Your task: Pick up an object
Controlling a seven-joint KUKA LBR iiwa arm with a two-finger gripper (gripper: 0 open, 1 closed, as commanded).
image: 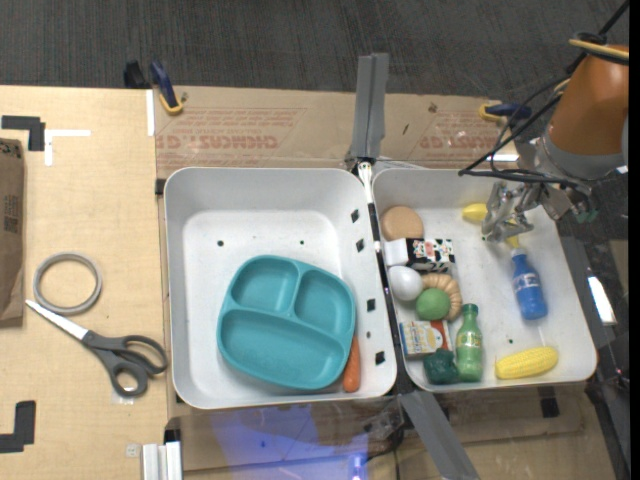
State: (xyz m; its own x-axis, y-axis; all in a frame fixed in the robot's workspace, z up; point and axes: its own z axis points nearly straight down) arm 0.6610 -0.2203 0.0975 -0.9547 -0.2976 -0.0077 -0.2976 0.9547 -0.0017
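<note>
We see the small yellow object [475, 212] lying at the back of the right bin [575, 298], just beside the gripper [505, 218], whose finger state we cannot tell, so we judge nothing lifted yet and the whole pick remaining.

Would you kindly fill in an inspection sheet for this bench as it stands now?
Surface: two white bins side by side, left bin, right bin, on a cardboard-covered bench.
Job's things: right bin holds a blue bottle, green bottle, corn cob, white egg; left bin holds a teal divided plate and a carrot.
Clutter: scissors and tape roll left of the bins.
Grippers: gripper above the right bin's far end.
Cables: black cables by the wrist.
Surroundings: dark carpet.
</note>
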